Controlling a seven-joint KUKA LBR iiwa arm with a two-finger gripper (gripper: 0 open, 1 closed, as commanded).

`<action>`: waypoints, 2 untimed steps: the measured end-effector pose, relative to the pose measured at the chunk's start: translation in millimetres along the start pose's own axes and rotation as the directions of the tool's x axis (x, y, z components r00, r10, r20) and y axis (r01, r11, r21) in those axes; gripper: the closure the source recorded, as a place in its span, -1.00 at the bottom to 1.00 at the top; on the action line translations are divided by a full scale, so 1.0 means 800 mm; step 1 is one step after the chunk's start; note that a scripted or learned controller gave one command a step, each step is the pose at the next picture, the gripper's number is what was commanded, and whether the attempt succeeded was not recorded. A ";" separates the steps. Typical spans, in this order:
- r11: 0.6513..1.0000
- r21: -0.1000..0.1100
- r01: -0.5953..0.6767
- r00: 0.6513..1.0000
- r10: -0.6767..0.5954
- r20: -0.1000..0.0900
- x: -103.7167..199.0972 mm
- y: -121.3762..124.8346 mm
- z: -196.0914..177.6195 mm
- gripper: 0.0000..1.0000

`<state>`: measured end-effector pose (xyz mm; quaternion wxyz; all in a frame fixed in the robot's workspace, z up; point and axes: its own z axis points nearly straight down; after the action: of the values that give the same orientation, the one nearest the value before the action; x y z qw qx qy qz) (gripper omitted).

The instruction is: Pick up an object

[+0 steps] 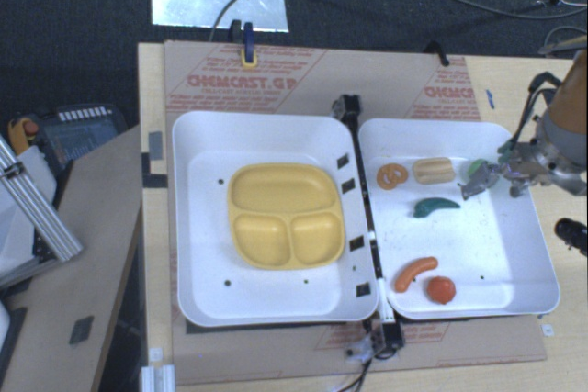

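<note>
My gripper (496, 188) hangs over the right part of the right bin (514, 289), open, with nothing between its fingers. A small green object (478, 167) lies just beside its left finger (475, 185). Further left in that bin are a beige bread roll (433, 170), an orange ring (392, 176) and a teal pepper-shaped piece (435, 207). Near the bin's front lie an orange sausage (415, 272) and a red tomato (441, 289).
The left bin (197, 197) holds a yellow divided plate (283, 214). A black divider with clips (360, 216) runs between the bins. Cables cross the floor behind the bench, and a metal rail (32, 207) stands at the left.
</note>
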<state>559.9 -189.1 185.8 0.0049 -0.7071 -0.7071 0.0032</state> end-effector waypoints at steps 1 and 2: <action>1.000 -0.012 0.003 1.000 -0.003 0.003 0.001 0.004 -0.009 -1.00; 1.000 -0.008 0.001 1.000 -0.001 0.002 -0.007 0.003 0.066 -1.00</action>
<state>561.3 -194.8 132.6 0.0012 -0.7068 -0.7074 0.0008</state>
